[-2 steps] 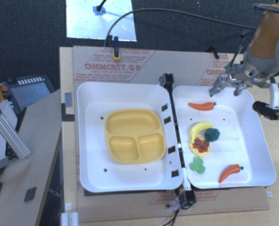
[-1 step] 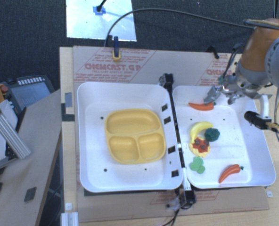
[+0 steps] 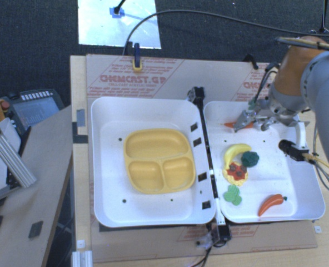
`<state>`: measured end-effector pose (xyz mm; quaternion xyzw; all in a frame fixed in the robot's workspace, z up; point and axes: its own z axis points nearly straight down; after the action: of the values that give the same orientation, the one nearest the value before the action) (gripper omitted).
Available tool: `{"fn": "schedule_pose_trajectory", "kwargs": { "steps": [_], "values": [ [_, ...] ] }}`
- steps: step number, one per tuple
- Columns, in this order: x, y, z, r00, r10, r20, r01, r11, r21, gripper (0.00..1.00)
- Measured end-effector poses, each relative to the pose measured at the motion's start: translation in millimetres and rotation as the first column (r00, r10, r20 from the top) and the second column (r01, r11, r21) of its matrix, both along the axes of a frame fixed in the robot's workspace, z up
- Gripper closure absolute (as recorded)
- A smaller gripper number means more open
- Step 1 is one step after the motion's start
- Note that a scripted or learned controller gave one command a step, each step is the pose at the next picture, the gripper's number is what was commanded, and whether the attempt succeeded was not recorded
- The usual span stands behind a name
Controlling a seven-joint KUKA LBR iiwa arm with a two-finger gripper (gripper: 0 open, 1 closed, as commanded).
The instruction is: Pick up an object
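Observation:
The right bin [image 3: 306, 191] holds several toy foods. A yellow banana [image 3: 235, 151] lies beside a dark green broccoli [image 3: 249, 159], with a yellow piece topped in red [image 3: 237, 172] just below them. A pale green piece [image 3: 233, 195] and a red-orange chili pepper [image 3: 270, 203] lie near the front wall. A small orange piece [image 3: 229, 125] lies at the far left of this bin. My gripper [image 3: 254, 122] is low over the bin's far part, and its left tip is right next to that orange piece. I cannot make out contact between them.
The left bin [image 3: 106, 149] holds a yellow divided plate [image 3: 156, 160]. A black divider strip [image 3: 204, 154] runs between the bins. A black plug with a yellow cable [image 3: 294, 150] hangs over the right bin's right side. A pendant [image 3: 34, 111] lies on the side table at left.

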<state>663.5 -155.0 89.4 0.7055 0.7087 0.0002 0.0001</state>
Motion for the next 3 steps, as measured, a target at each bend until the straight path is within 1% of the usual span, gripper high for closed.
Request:
{"fn": "schedule_pose_trajectory", "kwargs": {
  "steps": [1,2,3],
  "values": [
    [-1.3,-0.6,10.7,1.000,0.002,-0.008,-0.002,1.000,0.000,1.00],
    [2.0,-4.1,54.2,1.000,-0.002,0.002,0.002,1.000,-0.001,1.00],
    [2.9,-5.1,97.0,1.000,-0.001,0.004,0.001,1.000,-0.001,1.00]
  ]
}}
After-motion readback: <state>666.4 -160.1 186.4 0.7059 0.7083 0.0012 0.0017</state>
